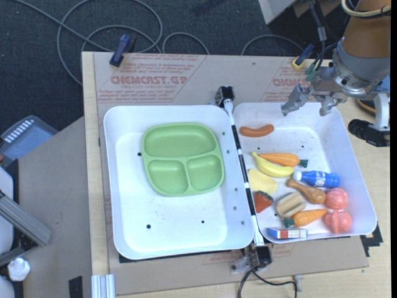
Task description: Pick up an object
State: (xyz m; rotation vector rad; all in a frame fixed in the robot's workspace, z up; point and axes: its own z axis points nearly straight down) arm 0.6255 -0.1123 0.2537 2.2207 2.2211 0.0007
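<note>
The gripper is seen spread wide with nothing between its fingers, held over the far edge of the right bin. The arm is angled in from the far right. One sausage, two carrots, one banana and one bottle are counted there; one green plate is seen in the left bin.

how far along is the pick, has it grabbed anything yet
Nothing looks picked yet. The gripper hangs open over the far rim of the right bin with nothing between its fingers. The hot dog, banana and carrot lie in the bin. Descending, closing on one item and lifting remain.
</note>
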